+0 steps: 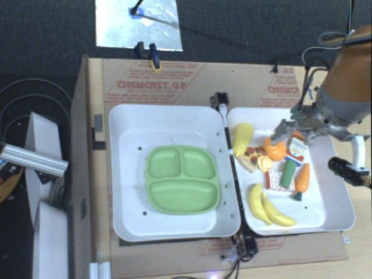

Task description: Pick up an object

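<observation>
Jaws state: cannot be determined, because the grey wrist hardware covers the tips. No item is visible between them, so treat the load as not secured.

Nearest the camera in the right bin [340, 214] lie two bananas [268, 205], side by side and touching. Just beyond them a carrot [302, 178] stands beside a green stick-shaped item [288, 173] that rests on a red-and-white packet [272, 180]. Next comes a tight cluster: an orange [276, 150], touching small red and yellow pieces whose identity is unclear, with a long yellow item [243, 136] against the bin's left wall. The left bin [125, 156] holds a green divided plate [183, 179] only. The arm [349, 80] reaches in over the far right part of the right bin, its wrist directly beyond and above the orange.

Step in hand, as judged: approach, with the orange the probable target. The next move calls for a straight descent centred on the orange, then closure. Adjacent pieces touch the target, so an offset descent may push the cluster or catch a neighbouring item.
</observation>
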`<act>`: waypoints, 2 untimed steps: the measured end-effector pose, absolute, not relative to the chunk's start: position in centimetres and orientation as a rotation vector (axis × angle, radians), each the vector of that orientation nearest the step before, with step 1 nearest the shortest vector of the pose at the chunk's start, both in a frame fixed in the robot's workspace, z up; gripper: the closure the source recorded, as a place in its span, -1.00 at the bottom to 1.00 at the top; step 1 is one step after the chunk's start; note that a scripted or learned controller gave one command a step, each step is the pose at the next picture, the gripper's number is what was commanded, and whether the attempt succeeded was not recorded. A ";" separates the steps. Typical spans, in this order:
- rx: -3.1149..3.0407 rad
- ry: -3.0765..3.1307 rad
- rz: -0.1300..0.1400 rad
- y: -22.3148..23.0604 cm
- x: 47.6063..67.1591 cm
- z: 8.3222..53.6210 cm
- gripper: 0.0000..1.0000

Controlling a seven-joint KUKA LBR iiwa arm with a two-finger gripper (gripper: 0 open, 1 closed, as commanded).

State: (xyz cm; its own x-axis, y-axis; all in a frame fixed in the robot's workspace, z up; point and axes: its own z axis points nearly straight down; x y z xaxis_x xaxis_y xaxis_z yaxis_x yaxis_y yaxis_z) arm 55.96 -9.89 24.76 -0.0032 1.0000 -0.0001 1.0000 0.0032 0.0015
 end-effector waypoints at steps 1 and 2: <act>2.226 2.224 -0.008 -13.3 58.5 10.5 -1.00; 2.223 2.222 -0.002 -14.1 55.5 8.3 -1.00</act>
